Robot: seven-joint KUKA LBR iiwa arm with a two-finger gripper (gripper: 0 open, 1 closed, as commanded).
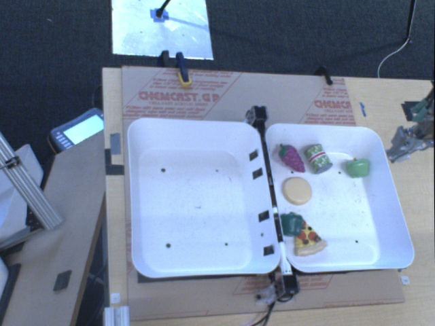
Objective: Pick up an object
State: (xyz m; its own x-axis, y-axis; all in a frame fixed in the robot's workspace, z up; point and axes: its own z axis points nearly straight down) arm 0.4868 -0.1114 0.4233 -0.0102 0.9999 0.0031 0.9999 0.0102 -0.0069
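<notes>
Two shallow white plastic bins sit side by side on a tan bench with a brown printed cardboard sheet (204, 95) under them. The left white bin (146, 250) and the right white bin (391, 233) touch along a black-clipped seam in the middle.

All pickable objects lie in the right bin, mostly toward its left half. A dark pink toy grape bunch with a green stem (291, 157) lies near the far-left corner. Just right of it, a small green and red toy can (317, 158) lies tilted on its side. Further right, near the far wall, a bright green toy apple or pepper (357, 167) sits apart from the can. A round pale yellow disc like a cookie (297, 190) lies flat below the grapes, near the bin centre-left. A small dark green lumpy toy (291, 222) sits against the left wall, touching a toy pizza slice with red and yellow toppings (309, 240) just below it.

The grey gripper (410, 141) shows at the right edge of the view, outside the right bin, above the bench and near the bin's far-right corner. It is partly cut off and blurry; cannot tell how the tool stands open or closed. Nothing visible in it. It is well apart from the objects, the green apple or pepper being nearest.
</notes>
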